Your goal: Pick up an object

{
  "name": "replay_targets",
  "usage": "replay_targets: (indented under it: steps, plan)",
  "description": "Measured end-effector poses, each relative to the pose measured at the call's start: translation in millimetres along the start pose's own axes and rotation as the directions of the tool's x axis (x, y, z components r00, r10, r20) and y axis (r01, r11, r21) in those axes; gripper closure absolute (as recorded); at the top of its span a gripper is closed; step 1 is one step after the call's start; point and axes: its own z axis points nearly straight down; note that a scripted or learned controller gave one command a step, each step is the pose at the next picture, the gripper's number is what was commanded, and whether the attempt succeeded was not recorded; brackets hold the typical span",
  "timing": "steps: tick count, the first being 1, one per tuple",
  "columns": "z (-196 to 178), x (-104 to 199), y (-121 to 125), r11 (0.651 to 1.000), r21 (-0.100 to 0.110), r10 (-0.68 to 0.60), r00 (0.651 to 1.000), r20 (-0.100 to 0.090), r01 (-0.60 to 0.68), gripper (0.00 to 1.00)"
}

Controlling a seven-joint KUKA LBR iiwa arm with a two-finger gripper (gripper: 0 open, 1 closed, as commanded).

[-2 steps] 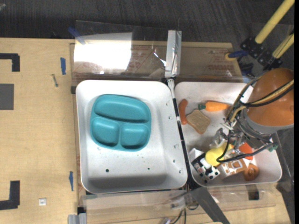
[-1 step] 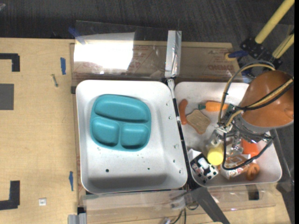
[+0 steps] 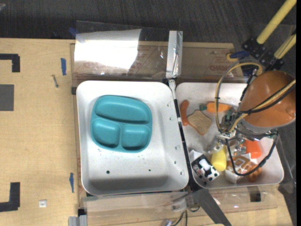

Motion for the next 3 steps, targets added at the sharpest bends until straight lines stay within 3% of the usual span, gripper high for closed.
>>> replay_targets:
  steps: [1, 2, 3]
  plan:
    - [-116, -28, 2, 0.985, -0.004, 0.173, 0.985, -0.004, -0.173, 1.0]
    - [-174, -63, -22, 0.957, -0.008, 0.291, 0.957, -0.006, -0.291, 1.0]
    - [-157, -106, -39, 0.957, -0.012, 0.29, 0.957, -0.006, -0.29, 1.0]
